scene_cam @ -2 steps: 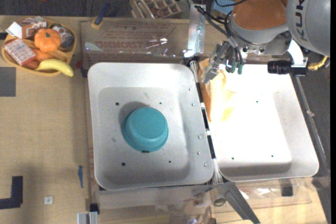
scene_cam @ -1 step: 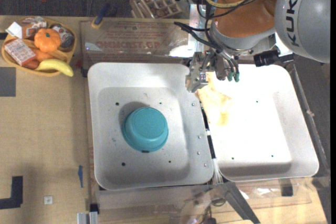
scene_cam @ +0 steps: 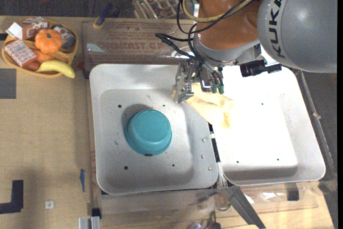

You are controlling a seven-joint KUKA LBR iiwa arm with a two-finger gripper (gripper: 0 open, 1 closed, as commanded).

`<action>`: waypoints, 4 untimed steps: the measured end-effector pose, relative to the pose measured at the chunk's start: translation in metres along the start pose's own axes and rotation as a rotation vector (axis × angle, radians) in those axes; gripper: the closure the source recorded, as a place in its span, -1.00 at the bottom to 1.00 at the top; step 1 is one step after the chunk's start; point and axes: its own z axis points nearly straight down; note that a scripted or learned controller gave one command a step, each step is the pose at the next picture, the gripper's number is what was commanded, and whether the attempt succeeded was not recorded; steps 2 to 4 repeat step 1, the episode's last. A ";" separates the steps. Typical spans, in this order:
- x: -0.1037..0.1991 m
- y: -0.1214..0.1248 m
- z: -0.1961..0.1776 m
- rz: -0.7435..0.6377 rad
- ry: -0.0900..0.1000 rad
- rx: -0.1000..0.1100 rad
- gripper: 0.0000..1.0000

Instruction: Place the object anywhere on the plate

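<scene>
**Arm low over the seam between two bins, pale object beneath the gripper**

A light wooden bench (scene_cam: pixel 43 131) fills the scene, with dark floor and a clutter of boxes and cables beyond its far edge. Two shallow white bins sit side by side on it: the left bin (scene_cam: pixel 107 94) and the right bin (scene_cam: pixel 278 131), their inner walls touching along a seam near the middle.

In the left bin a teal plate (scene_cam: pixel 149 132), round and resting upside-down like a shallow bowl, lies a little left of that bin's centre, well apart from the walls.

The grey arm (scene_cam: pixel 300 13) comes in from the right, its orange band (scene_cam: pixel 230 2) above the wrist, with yellow and black cables looping over it. The gripper (scene_cam: pixel 199 83) points down at the far end of the seam, over the left bin's right wall. Its fingers are lost among the wrist hardware, and I cannot tell how far apart they stand or whether anything sits between them.

Just below and on the near side of the gripper lies the object (scene_cam: pixel 214 107), a flat, pale yellowish piece that drapes across the seam, mostly on the right bin's side. It is near the plate but clear of it.

At the bench's far left corner a wicker basket (scene_cam: pixel 10 53) holds a small orange pumpkin (scene_cam: pixel 48 41), a banana (scene_cam: pixel 56 67) and some packets
</scene>
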 end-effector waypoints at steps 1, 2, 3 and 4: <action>0.000 0.000 0.000 0.000 -0.001 0.000 -1.00; 0.000 0.000 0.000 0.000 -0.001 0.000 -1.00; 0.000 0.000 0.000 0.000 -0.001 0.000 -1.00; 0.000 0.000 0.000 0.000 -0.001 0.000 -1.00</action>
